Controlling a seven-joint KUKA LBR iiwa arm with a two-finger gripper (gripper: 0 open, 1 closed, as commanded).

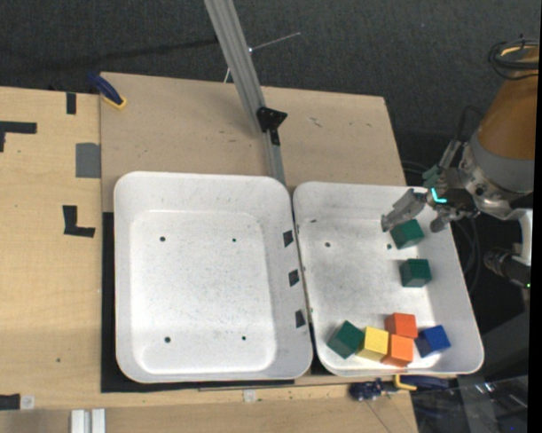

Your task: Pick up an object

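Observation:
My gripper (414, 221) hangs over the far right part of the right bin (358, 259), below the grey arm with its orange band. Its two fingers stand spread, one finger (398, 212) slanting left. A green block (408, 234) sits right at the fingertips, partly between them; I cannot tell whether they touch it. A darker green block (415, 272) lies just nearer in the same bin. Along the bin's near edge are a green block (345, 338), a yellow one (375, 341), two orange ones (402, 325) and a blue one (434, 338).
The left bin (198, 271) lies beside the right one, a raised rim between them. A slanted metal pole (245, 68) crosses the bench at the back. Cables hang to the right of the arm.

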